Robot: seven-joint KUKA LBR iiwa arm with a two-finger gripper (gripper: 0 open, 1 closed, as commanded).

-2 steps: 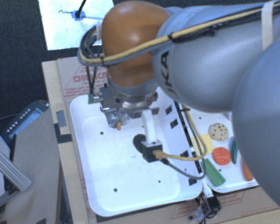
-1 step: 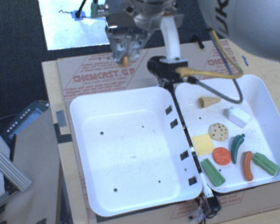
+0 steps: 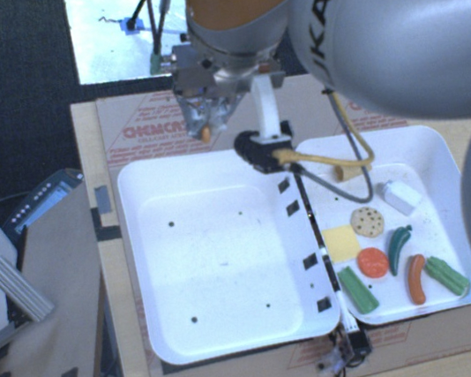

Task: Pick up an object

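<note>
At the left of the bench sits the left bin [image 3: 220, 257], white and shallow, with a few dark dots on its floor. Beyond its rim at 12 o'clock, over printed cardboard [image 3: 145, 131], hangs the gripper [image 3: 204, 118]. Its tip is blurred and shadowed, so I cannot tell whether it is released or clenched.

The grey arm [image 3: 406, 29] is cut off at the top and right and hides the 3 o'clock rim of the right bin [image 3: 429, 142]. The things to pick lie in that bin, toward 5 o'clock:
- a yellow square [image 3: 343, 244]
- a speckled cookie [image 3: 367, 222] at its 1 o'clock
- a red disc [image 3: 373, 262]
- a green stick [image 3: 357, 289]
- a dark green pepper [image 3: 398, 247]
- an orange sausage shape [image 3: 417, 278]
- a second green piece [image 3: 447, 275]

A white block [image 3: 401, 197] lies at the group's 12 o'clock.
</note>
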